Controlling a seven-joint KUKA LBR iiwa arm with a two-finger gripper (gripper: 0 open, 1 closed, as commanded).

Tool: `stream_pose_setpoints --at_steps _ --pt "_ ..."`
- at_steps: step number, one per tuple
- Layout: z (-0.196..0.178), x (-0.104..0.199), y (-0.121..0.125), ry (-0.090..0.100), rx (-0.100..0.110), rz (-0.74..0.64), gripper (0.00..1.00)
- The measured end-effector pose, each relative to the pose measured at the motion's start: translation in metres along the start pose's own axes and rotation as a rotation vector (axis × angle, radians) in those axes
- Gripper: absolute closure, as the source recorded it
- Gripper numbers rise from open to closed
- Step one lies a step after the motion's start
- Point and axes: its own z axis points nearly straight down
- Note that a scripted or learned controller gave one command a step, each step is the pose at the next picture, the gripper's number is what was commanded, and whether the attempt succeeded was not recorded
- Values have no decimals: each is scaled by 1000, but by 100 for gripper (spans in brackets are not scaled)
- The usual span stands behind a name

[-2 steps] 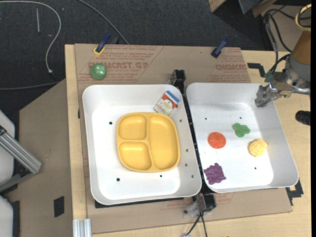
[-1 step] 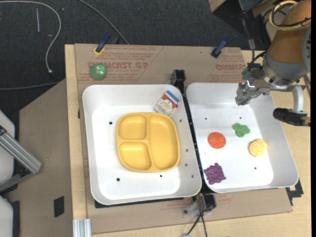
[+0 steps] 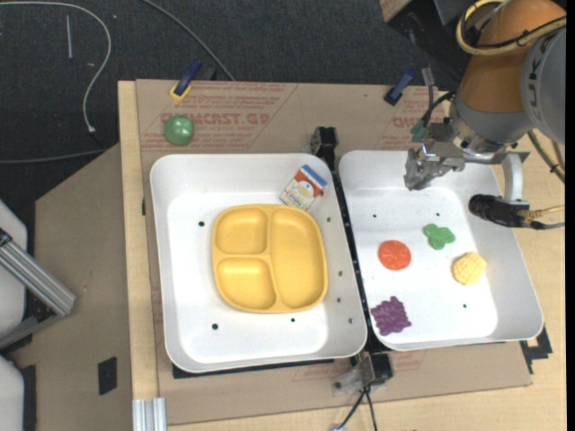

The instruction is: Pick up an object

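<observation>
My gripper (image 3: 419, 179) hangs over the far part of the right bin (image 3: 512, 321), above bare white floor. Nothing shows between its fingers. Nearer the front of that bin lie a red-orange round piece (image 3: 393, 255), a green piece (image 3: 438, 236), a yellow bumpy piece (image 3: 468, 268) and a purple grape cluster (image 3: 391, 315). The green piece is the closest to the gripper, a little to its front right.
The left bin (image 3: 180, 330) holds a yellow divided plate (image 3: 269, 258) and a small carton (image 3: 303, 188) at its far right. A green ball (image 3: 179, 130) lies on the cardboard beyond the left bin. A black clamp (image 3: 323, 141) sits between the bins.
</observation>
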Motion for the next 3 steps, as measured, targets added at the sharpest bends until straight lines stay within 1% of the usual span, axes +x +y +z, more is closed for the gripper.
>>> stream_pose_setpoints --at_steps 1,2,3 --pt "-12 56 1 0 -4 -2 100" --pt "-25 109 9 0 -5 -2 100" --pt "-19 170 18 0 -3 -1 100"
